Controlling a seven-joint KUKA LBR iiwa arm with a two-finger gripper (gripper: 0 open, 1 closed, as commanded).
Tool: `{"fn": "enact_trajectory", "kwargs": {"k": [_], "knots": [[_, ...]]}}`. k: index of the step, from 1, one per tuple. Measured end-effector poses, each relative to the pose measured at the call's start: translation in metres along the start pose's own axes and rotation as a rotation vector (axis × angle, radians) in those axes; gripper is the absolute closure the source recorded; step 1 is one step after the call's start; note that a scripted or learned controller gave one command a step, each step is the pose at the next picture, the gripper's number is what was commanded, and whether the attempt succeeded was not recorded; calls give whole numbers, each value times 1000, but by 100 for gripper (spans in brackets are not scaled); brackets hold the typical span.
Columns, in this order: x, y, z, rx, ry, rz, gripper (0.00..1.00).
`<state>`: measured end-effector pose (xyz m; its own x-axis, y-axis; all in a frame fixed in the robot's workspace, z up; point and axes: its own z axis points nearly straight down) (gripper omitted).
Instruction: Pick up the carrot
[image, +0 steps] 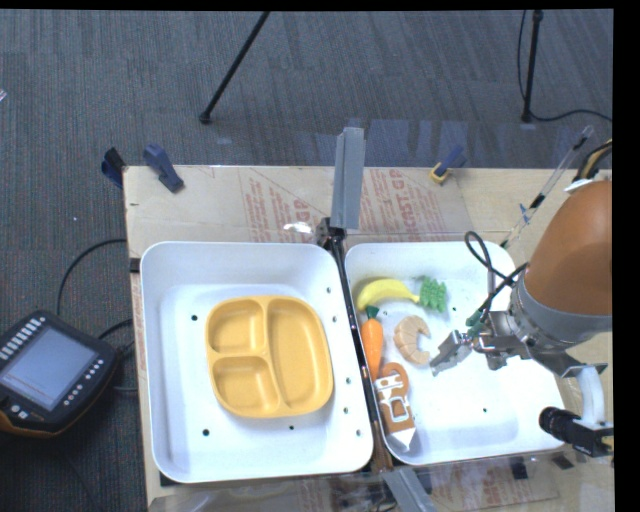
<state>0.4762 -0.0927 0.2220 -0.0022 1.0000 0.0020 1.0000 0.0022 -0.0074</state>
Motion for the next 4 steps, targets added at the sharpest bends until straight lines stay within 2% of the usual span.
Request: {"fn": "enact_trajectory", "kwargs": {"k": [1, 2, 3, 4], "knots": [[6, -1, 90, -1, 1, -265, 0], [3, 49, 114, -38, -5, -322, 0], [1, 130, 112, -45, -8, -234, 0], [-42, 171, 40, -17, -7, -233, 0]]}}
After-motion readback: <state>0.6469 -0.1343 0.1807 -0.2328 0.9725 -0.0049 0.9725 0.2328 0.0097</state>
